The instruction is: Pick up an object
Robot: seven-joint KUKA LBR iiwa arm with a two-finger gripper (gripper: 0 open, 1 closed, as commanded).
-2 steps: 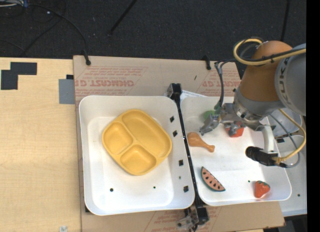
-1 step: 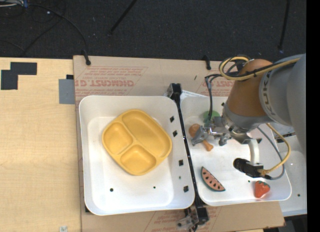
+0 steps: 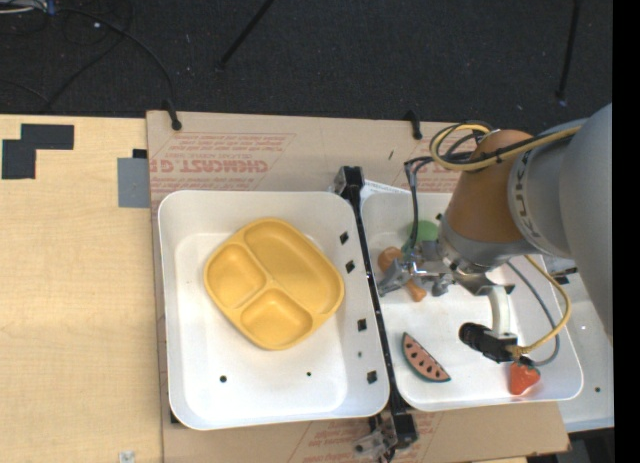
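My gripper [image 3: 402, 276] is low in the right bin [image 3: 560, 391], near its left wall. A small orange piece [image 3: 416, 292] lies right against it on the near side, and a brownish-orange piece [image 3: 389, 254] sits just beyond it. A green object [image 3: 427, 231] shows behind the wrist, partly hidden by the arm. A watermelon slice [image 3: 425, 358] lies toward the bin's front, apart from the gripper. A red strawberry [image 3: 522, 380] rests in the front right corner.
The left bin [image 3: 200, 371] bears a yellow divided plate [image 3: 273, 282] with three compartments. A black divider [image 3: 366, 291] runs between the two bins. The grey and orange arm covers much of the right bin's back half.
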